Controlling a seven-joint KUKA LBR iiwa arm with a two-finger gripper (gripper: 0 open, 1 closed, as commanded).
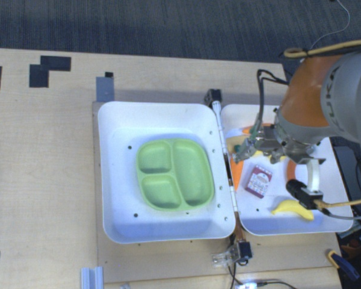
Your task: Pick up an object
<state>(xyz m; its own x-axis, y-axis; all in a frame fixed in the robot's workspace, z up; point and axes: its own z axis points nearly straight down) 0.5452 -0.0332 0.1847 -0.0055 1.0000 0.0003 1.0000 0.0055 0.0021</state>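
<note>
On the pale bench, over the right bin point(334, 224), the gripper point(251, 149), its spread impossible to tell, hangs above crowded small objects point(237, 144) near a purple packet point(258, 180), so closing may just nudge neighbours and grasp nothing.

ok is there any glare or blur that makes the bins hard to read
In the camera view the lighting is even and soft; the left bin shows mild bright sheen on its walls, the green tray reads clearly, and items in the right bin are small and slightly soft, partly covered by the arm.
</note>
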